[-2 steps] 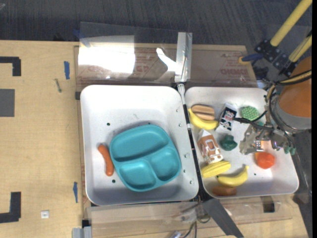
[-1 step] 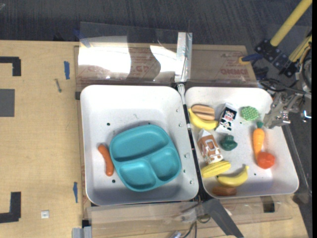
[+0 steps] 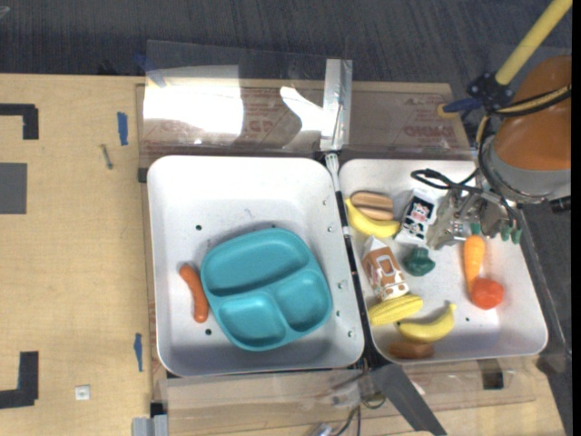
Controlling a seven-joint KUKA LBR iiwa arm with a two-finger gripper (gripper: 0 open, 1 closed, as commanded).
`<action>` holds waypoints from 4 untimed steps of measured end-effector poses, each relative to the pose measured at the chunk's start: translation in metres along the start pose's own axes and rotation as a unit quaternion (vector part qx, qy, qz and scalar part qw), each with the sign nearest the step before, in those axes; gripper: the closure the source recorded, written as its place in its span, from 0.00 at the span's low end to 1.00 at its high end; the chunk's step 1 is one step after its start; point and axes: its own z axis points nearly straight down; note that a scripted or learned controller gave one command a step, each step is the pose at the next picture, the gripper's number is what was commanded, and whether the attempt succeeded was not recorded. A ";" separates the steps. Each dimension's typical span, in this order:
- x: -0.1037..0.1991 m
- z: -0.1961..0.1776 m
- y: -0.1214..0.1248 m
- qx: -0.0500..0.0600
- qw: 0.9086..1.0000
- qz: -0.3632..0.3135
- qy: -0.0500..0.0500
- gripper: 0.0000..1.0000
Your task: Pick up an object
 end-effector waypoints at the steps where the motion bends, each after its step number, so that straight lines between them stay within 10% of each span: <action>1: -0.002 -0.005 -0.001 0.001 1.000 0.001 -0.005 0.00; 2: -0.007 0.081 -0.089 0.002 1.000 0.026 -0.008 0.00; 3: 0.002 0.082 -0.055 0.001 0.999 0.036 -0.007 0.00; 4: 0.042 0.082 -0.082 0.002 0.999 -0.038 -0.008 0.00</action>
